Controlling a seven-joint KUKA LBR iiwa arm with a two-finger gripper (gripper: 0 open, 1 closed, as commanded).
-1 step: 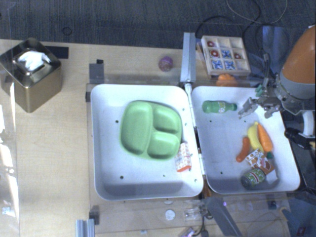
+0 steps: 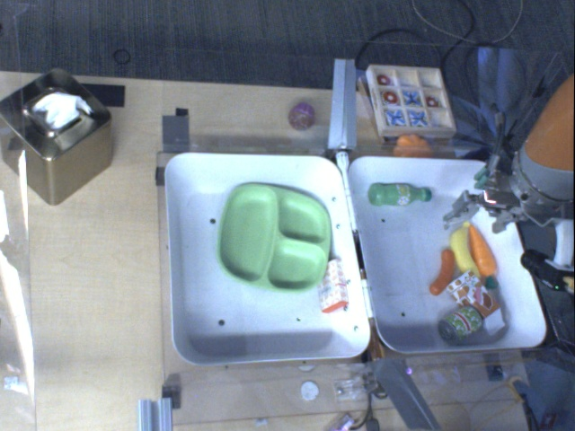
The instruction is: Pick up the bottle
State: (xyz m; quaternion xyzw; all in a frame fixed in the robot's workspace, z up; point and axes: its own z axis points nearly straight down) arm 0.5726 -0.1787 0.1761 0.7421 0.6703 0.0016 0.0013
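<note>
The small green plastic bottle (image 2: 399,194) lies untouched in the right-hand white bin (image 2: 395,326), well left of the gripper (image 2: 483,210), whose spread fingers hold nothing, so the pickup remains.

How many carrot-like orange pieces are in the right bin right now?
2. One orange carrot lies beside the yellow banana near the right bin's right side; a darker orange one lies just left of them. Others may hide under the clutter.

Bottle (image 2: 399,194) in right bin (image 2: 395,317), tray (image 2: 272,234) in left.
</note>
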